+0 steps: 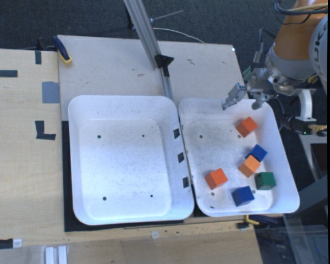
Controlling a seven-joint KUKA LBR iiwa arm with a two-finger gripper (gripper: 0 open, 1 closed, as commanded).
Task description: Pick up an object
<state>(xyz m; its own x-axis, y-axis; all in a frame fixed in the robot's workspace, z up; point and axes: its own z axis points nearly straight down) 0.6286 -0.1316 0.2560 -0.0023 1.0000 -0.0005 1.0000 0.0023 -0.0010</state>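
While the pincer (245, 99) hangs over the far rim of the right bin (201, 147), the task looks to be in its approach step: nothing has been chosen by contact, and no block sits between the fingers. Two grey fingers splay apart, one toward the bench side and one toward the arm side, so the pincer reads as open and holding nothing, touching nothing that can be made out.

Nearest to it, just below and a touch toward the arm's side, lies an orange cube (246, 126) (the obvious candidate). Farther down from the pincer sit a blue cube (258, 152) and a second orange cube (251, 165), close together, perhaps touching, with a green cube (265, 180) just beyond them. Another orange cube (216, 177) and a larger blue cube (242, 195) lie farthest away, near the bin's front edge.

My judgement is that the next move calls for a short shift toward the nearest orange cube, lining the open fingers across two of its flat faces, then a straight descent before closing. That cube stands apart from its neighbours, so the fingers should have room.
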